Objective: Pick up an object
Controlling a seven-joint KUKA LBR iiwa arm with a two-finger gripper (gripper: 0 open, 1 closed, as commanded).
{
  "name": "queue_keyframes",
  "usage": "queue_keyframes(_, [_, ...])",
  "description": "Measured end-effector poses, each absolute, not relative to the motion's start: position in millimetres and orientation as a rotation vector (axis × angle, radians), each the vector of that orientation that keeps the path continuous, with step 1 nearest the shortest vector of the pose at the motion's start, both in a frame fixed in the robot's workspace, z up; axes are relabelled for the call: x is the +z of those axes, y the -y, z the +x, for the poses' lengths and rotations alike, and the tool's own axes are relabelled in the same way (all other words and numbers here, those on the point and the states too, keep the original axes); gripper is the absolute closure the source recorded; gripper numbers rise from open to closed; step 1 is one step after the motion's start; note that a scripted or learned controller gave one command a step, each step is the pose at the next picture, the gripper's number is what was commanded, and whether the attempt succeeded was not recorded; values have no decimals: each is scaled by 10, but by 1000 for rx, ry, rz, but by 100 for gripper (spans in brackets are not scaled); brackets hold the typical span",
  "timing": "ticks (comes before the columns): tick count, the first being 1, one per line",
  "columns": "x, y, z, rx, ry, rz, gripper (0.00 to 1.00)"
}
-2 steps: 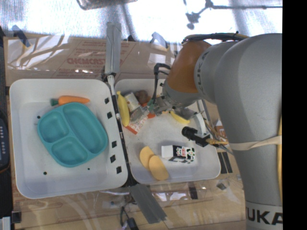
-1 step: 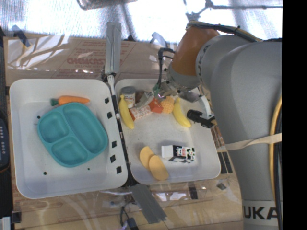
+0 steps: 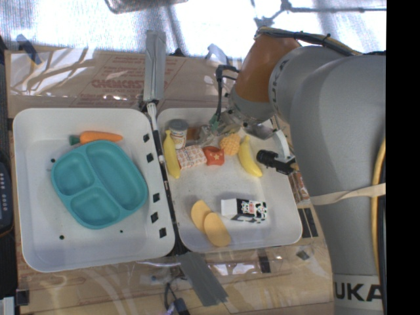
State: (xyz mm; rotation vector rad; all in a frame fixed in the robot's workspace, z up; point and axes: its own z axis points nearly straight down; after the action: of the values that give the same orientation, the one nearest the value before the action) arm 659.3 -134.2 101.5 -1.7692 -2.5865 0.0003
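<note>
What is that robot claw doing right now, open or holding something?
Gripper: low over the right bin, among the toy food; open or shut cannot be told.

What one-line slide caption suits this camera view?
KUKA arm's gripper reaches into the right bin among toy foods; a teal tray fills the left bin.
</note>
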Motion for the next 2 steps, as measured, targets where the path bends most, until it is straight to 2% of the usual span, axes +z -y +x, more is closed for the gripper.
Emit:
queue_keyframes(1, [944,1331,6522,-2,2587,-1792,100])
queue_keyframes(2, [904,1323,6502,2,2582,-1788,0])
